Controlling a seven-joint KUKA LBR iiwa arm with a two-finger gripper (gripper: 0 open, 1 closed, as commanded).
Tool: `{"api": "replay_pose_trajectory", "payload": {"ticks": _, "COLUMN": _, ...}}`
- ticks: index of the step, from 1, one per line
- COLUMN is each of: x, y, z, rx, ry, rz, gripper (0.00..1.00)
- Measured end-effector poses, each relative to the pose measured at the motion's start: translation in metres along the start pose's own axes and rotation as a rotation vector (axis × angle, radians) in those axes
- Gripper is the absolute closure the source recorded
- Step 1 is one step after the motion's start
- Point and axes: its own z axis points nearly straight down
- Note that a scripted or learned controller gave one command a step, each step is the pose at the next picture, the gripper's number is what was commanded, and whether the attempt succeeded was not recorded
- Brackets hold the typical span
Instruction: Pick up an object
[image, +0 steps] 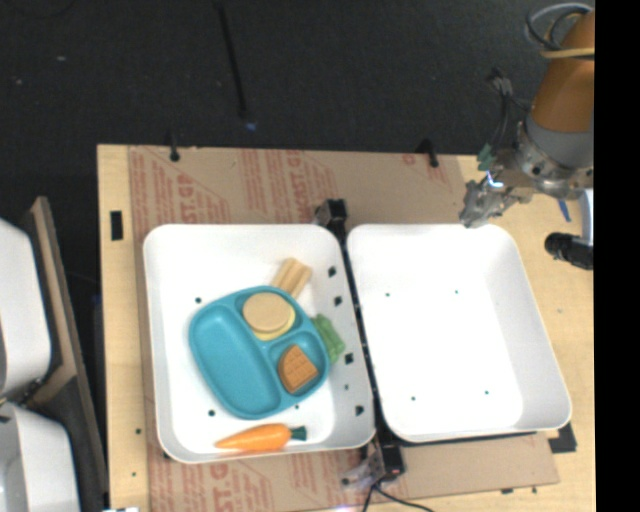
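Fingers (481, 207) above right bin's (520, 270) far rim, holding nothing visible

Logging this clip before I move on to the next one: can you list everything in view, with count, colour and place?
bins: two, white, side by side on the bench
divided tray: one, blue, in the left bin
round cracker: one, tan, in the tray's upper compartment
toast slice: one, brown, in the tray's lower right compartment
wooden block: one, pale tan, left bin, at the tray's upper edge
green piece: one, green, left bin, right of the tray
carrot: one, orange with green top, left bin, near the front wall
arm: one, grey with orange band, upper right
tool: one, grey, over the right bin's far corner
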Motion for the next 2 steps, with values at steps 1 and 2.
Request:
{"api": "replay_pose_trajectory", "payload": {"ticks": 1, "x": -0.001, "y": 0.001, "z": -0.029, "rx": 0.002, "ry": 0.000, "rz": 0.000, "gripper": 1.00}}
{"api": "replay_pose_trajectory", "payload": {"ticks": 2, "x": 0.041, "y": -0.025, "z": -0.028, "rx": 0.005, "ry": 0.001, "rz": -0.002, "gripper": 1.00}}
